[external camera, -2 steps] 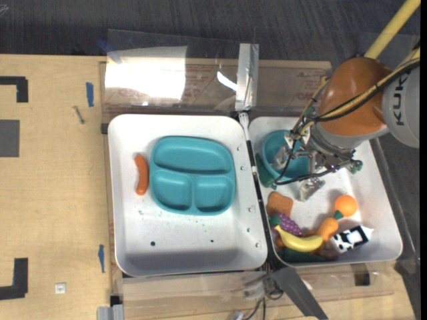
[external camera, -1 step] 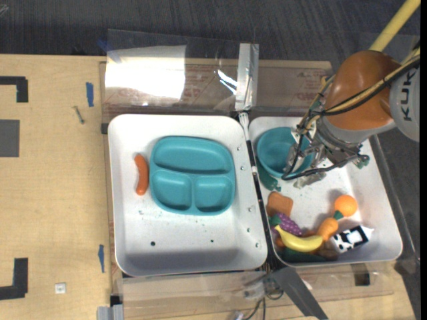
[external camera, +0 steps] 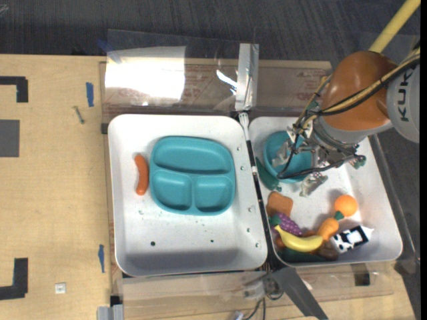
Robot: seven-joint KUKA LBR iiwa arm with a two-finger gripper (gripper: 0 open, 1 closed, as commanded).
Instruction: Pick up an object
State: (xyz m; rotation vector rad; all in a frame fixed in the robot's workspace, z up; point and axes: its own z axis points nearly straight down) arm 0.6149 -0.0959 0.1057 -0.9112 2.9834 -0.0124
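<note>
At the lower right of the frame, along the near edge of the right bin [external camera: 387,205], lies a cluster of toy food: a yellow banana [external camera: 298,241] at the front, a purple bunch of grapes [external camera: 288,221] just behind and touching it, and a small black-and-white block [external camera: 351,238] to the right. Between banana and block sits an orange carrot [external camera: 328,227], and just above that an orange fruit [external camera: 345,205]. A small orange-brown wedge [external camera: 279,202] lies near the bin's left wall, above the grapes.

The left bin [external camera: 127,225] fills the middle of the frame. A teal divided plate [external camera: 193,173] rests at its centre, and an orange sausage [external camera: 141,174] lies upright in the picture just left of the plate, close to it but apart.

Farther back in the right bin, a teal bowl [external camera: 277,159] sits in the upper left corner. The gripper [external camera: 308,167] hangs over the bowl's right side, cables looped around it; whether it is wide, narrow or holding anything I cannot tell. Above it, at the upper right, is the arm's orange band [external camera: 357,89].
</note>
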